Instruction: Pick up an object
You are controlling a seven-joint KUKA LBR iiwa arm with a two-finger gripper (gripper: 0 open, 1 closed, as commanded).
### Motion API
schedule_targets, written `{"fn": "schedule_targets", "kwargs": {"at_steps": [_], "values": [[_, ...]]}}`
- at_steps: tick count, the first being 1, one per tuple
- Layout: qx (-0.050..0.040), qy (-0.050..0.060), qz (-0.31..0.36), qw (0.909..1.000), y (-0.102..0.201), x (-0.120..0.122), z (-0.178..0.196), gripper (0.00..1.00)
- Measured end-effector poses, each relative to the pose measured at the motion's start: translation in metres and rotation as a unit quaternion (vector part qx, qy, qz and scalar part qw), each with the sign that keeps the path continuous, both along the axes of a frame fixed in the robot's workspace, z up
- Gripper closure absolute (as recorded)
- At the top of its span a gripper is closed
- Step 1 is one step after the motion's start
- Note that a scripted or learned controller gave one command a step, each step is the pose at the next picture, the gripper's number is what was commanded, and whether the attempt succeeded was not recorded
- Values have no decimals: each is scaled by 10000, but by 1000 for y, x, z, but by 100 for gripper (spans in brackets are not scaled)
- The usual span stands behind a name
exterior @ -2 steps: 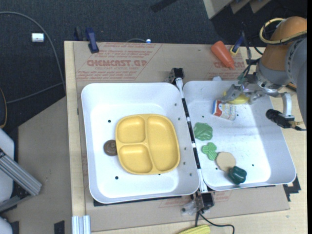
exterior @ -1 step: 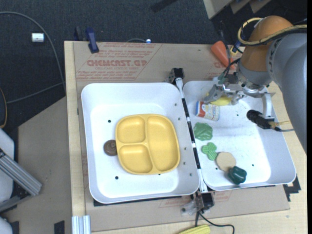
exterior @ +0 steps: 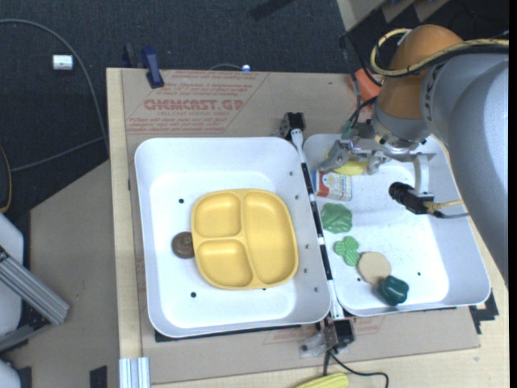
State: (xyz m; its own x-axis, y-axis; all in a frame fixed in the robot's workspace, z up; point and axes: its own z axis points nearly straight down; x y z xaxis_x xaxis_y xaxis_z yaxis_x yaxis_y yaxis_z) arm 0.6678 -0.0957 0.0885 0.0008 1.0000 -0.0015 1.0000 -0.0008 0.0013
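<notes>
**A:** What is seen, taken from the left?

**B:** A left bin (exterior: 153, 217) is seen on the bench, and in it a yellow divided plate (exterior: 244, 238) is laid flat, its three compartments bare. A small brown disc (exterior: 182, 245) is tucked against the plate's left edge, partly covered by it. A clamp (exterior: 293, 124) is fixed at the top of the seam between the two bins.

**A:** And the right bin?

**B:** In the right bin (exterior: 452, 273) several things are gathered along its left side. A small packet with a red and white label (exterior: 334, 186) is set nearest the top, just beside the seam. Below it a green leafy piece (exterior: 336, 217) is placed, then a second, smaller green piece (exterior: 348, 249), then a tan round piece (exterior: 373, 266) with a dark green block (exterior: 393, 290) touching its lower right edge.

**A:** Where is the gripper?

**B:** The gripper (exterior: 352, 162) is lowered into the top left corner of the right bin, over a yellow object (exterior: 350, 169) that lies directly above the packet. The yellow object is largely hidden by the metal of the gripper, so its long axis and heading cannot be judged. Whether the fingers are spread or closed cannot be told, nor whether anything is held.

**A:** What crowds it?

**B:** The packet is touching or almost touching the yellow object from below, and the bin's left wall is close beside both.
</notes>
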Motion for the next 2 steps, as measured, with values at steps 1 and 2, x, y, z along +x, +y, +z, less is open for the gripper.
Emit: {"fn": "schedule_targets", "kwargs": {"at_steps": [1,2], "values": [[-6,5,-4,10000,-84,-60,5,0],[17,15,11,10000,-9,-97,21,0]]}}
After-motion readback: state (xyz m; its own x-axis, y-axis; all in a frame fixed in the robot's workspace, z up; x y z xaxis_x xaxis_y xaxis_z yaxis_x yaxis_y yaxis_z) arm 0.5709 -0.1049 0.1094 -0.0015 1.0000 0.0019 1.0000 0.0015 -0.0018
